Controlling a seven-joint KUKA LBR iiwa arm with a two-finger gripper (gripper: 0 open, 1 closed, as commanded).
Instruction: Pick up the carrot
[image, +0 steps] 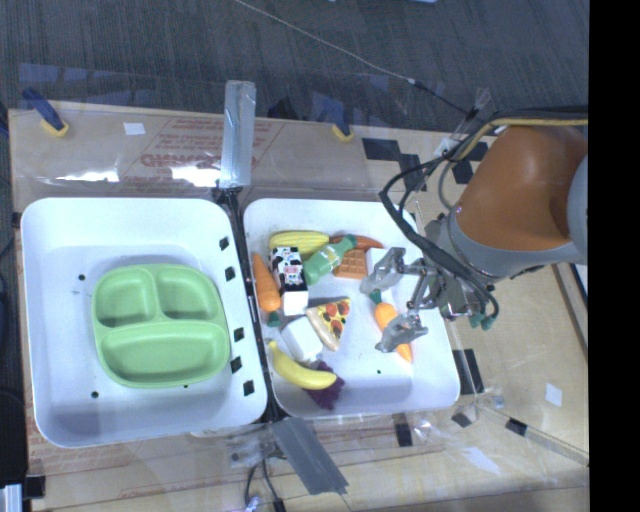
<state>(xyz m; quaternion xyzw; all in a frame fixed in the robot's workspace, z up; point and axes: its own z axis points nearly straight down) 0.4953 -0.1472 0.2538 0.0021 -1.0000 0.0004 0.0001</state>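
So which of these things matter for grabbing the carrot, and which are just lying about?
In the job: gripper; orange carrot-like toy between its fingers.

Lying about: green divided plate; banana; pizza slice; green bottle; long orange toy, possibly another carrot.

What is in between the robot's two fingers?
In the camera view the gripper stands open, and a small orange piece lies between its fingers on the right bin floor. It could be a carrot.

Green divided plate in left bin; banana, pizza slice right.
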